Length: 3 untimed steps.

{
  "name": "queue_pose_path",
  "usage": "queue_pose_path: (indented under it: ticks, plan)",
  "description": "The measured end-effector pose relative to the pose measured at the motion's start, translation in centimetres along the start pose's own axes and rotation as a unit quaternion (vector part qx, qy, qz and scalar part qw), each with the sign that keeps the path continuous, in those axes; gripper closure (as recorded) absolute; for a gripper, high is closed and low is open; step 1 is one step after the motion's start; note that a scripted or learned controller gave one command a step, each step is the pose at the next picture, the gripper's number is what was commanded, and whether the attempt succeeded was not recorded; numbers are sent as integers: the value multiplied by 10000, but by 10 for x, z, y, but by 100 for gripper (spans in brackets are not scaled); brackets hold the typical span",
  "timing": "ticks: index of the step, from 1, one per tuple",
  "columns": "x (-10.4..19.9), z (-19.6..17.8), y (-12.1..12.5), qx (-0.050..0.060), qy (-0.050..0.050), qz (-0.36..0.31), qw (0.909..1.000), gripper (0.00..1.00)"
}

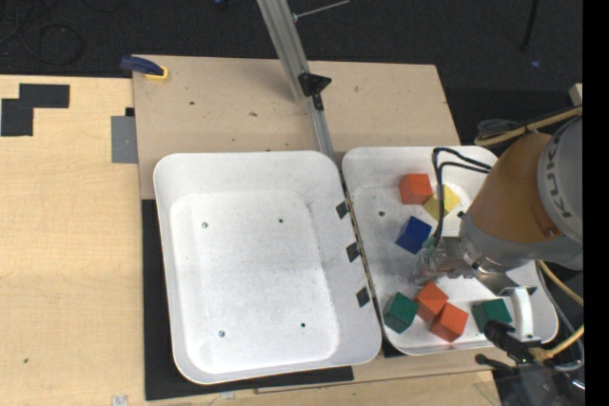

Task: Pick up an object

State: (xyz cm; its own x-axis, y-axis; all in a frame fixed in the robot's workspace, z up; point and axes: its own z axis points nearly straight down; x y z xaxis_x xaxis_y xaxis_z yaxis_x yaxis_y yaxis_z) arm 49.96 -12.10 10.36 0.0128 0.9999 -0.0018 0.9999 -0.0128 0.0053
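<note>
A lab: aluminium rail (283,19), floor cables (38,33), plywood bench (285,100)

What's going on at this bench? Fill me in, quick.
A grey robot arm reaches in from the right over the right-hand bin, set on picking something up. Its claw is low among the blocks, just above an orange block and below a blue one. Other orange blocks, two green ones and a yellow piece lie around it. Whether it grips anything can't be told. The left bin sits beside it.
</note>
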Motion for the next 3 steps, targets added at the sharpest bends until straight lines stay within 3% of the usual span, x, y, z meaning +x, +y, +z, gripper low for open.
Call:
queue_pose_path:
  ticks: [2, 3]
  plan:
    - [13, -114, 10, 8, 9, -73, 10000, 100]
    - [12, -135, 10, 23, 9, -70, 10000, 100]
